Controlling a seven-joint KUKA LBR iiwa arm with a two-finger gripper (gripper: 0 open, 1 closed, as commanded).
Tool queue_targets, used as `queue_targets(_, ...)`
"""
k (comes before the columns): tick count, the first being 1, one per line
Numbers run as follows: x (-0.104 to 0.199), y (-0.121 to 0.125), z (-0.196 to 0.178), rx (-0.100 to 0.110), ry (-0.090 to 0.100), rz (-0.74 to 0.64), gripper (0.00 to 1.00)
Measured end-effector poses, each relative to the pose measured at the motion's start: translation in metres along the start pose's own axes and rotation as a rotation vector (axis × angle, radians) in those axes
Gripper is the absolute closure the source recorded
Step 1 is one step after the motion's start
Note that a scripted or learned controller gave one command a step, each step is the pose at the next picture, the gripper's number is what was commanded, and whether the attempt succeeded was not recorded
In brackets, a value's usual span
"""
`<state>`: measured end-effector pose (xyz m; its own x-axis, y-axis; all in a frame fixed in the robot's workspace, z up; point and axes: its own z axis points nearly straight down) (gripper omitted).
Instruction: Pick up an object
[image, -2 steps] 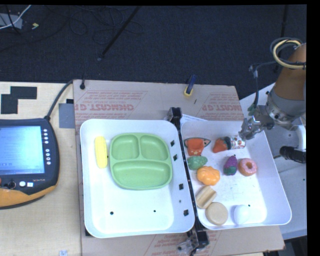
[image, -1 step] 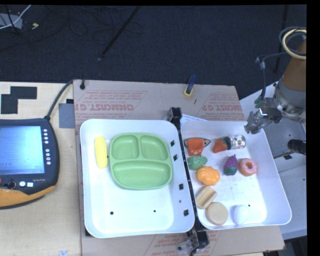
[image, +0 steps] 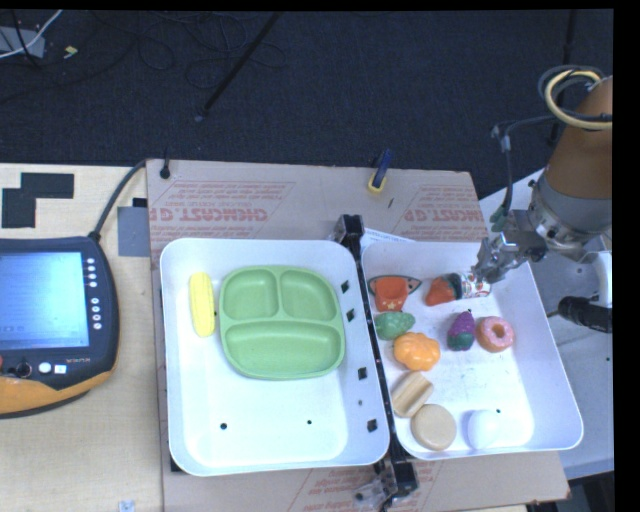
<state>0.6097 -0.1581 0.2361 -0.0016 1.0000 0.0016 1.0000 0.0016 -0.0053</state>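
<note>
Camera view, looking down at a slant on a pale wooden table (image: 80, 440) bearing two shallow white plastic bins side by side.

The left white bin (image: 200, 420), in the lower middle of the frame, holds a light green three-compartment plastic tray (image: 282, 325) with a yellow toy corn cob (image: 202, 303) lying just beside its left edge.

The right white bin (image: 545, 395) holds the likely pick targets, loosely scattered so each can be reached singly: an orange-red toy piece (image: 391, 291), a green toy vegetable (image: 394, 324), an orange toy fruit (image: 417, 350), a purple toy fruit (image: 461, 329), a pink ring doughnut (image: 494, 334) and a tan round disc (image: 434, 427).

From the upper right, the grey arm reaches in and the end effector (image: 492, 262) hangs over the bin's upper right area, near a small red toy (image: 441, 292), probably lining up on it. At this resolution I cannot tell whether it is open or closed; nothing appears held.
</note>
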Motion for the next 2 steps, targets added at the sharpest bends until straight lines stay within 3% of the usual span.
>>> queue_targets(1,0.044,-0.032,0.016,0.002,0.000,0.000,1.00)
queue_targets(2,0.077,-0.051,0.006,0.001,0.000,0.000,1.00)
